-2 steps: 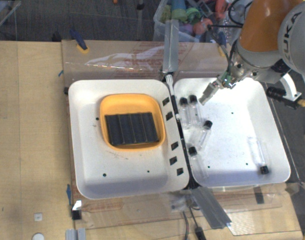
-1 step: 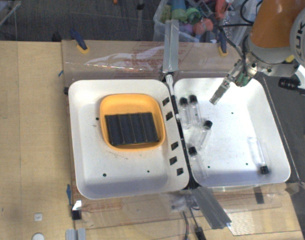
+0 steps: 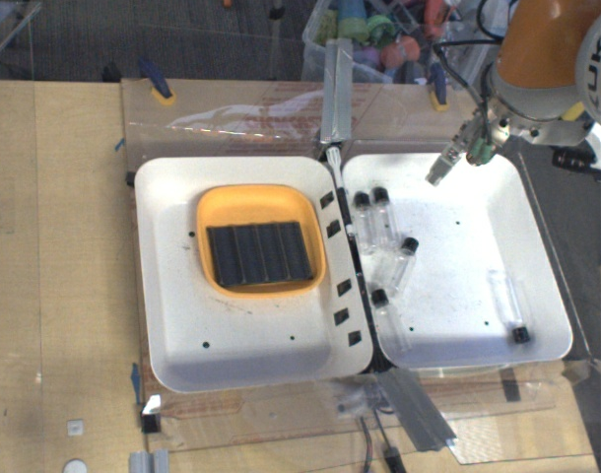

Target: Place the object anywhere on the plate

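Orange plate (image 3: 262, 201) sits in the left bin (image 3: 163, 264), with a dark ribbed block (image 3: 259, 254) lying across most of its floor. The things to be picked are in the right bin (image 3: 547, 264): clear plastic vials with black caps. A cluster of them (image 3: 384, 239) lies hard against the divider at the bin's nine o'clock side, and a lone vial (image 3: 507, 308) rests near the five o'clock corner, its long axis running roughly twelve to six with the cap at the lower end.

From where I stand the gripper (image 3: 440, 172) hangs over the right bin's twelve o'clock edge, tilted down toward seven o'clock, with nothing visible between its fingers; whether they are spread or closed I cannot tell. The cluster lies toward its seven o'clock and nearer, the lone vial toward five o'clock and well apart.

My guess is the cluster is the awkward choice, crowded against the wall; the lone vial has open white floor around it. The plate leaves only a rim of bare orange around the block.
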Action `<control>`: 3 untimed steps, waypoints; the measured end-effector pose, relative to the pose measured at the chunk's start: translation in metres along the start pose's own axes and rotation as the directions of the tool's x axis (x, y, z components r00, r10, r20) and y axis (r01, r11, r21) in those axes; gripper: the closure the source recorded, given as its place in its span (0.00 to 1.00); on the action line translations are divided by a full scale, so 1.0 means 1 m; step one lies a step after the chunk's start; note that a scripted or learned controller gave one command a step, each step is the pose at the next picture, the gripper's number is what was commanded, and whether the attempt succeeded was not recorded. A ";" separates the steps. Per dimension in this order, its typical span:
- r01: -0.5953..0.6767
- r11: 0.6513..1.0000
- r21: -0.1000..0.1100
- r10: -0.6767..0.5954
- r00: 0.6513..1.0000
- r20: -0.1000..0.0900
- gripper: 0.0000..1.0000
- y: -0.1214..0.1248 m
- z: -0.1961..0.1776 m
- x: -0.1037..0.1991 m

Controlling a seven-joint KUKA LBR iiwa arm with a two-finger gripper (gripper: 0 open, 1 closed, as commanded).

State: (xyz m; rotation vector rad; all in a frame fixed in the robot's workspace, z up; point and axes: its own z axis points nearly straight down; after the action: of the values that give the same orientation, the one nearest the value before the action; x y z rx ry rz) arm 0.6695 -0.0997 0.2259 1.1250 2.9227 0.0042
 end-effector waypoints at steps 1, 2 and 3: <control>0.144 0.990 0.002 -0.144 0.990 -0.004 1.00 -0.013 -0.059 -0.001; 0.402 0.916 0.001 -0.402 0.916 -0.002 1.00 -0.068 -0.089 -0.050; 0.576 0.818 -0.001 -0.576 0.818 -0.002 1.00 -0.095 -0.085 -0.075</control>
State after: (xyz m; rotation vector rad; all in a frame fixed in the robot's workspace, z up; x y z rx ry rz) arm 0.6606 -0.2200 0.3105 0.1901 3.1280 0.0009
